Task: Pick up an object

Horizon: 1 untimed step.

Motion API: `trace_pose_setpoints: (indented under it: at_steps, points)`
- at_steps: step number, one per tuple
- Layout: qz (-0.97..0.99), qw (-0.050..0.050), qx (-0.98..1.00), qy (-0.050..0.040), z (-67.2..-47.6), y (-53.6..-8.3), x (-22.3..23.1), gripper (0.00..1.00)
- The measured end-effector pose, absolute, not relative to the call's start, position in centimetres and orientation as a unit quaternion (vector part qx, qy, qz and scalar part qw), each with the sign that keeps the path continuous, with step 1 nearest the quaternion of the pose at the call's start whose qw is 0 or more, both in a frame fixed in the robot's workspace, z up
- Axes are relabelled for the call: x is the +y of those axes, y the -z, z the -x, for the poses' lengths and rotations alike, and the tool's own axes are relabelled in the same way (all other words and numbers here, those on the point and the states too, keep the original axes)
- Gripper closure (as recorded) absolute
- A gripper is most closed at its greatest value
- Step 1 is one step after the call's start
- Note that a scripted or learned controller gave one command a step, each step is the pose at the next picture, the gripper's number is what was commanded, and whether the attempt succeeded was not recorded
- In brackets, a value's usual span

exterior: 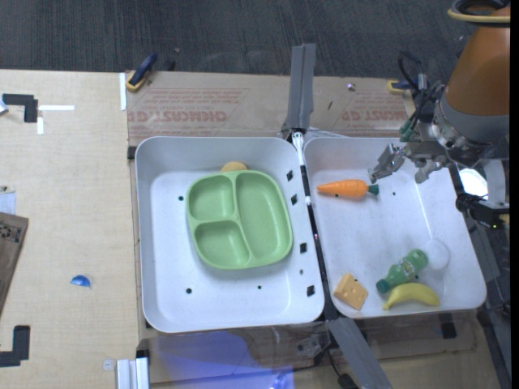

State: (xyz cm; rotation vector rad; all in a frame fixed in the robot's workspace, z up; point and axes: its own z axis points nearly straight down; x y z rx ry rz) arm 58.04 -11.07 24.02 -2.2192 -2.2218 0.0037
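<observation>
Orange carrot (342, 189) near bin's (381, 314) far wall

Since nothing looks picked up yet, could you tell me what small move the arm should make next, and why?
Probably lower the gripper a little leftward onto the toy carrot. It lies alone near the right bin's top, just beside the gripper.

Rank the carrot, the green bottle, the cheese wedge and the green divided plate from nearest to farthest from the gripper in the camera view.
From the gripper, at the right bin's far edge:
1. Carrot, just left of it in the right bin.
2. Green bottle, near end of the right bin.
3. Cheese wedge, right bin's near left corner.
4. Green divided plate, in the left bin.
</observation>
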Motion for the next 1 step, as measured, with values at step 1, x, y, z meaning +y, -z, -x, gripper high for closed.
trace_pose_setpoints:
  at_steps: [1]
  points:
    - [0.69,0.001,-0.723,-0.001,-61.57,-11.76,-9.88,0.0]
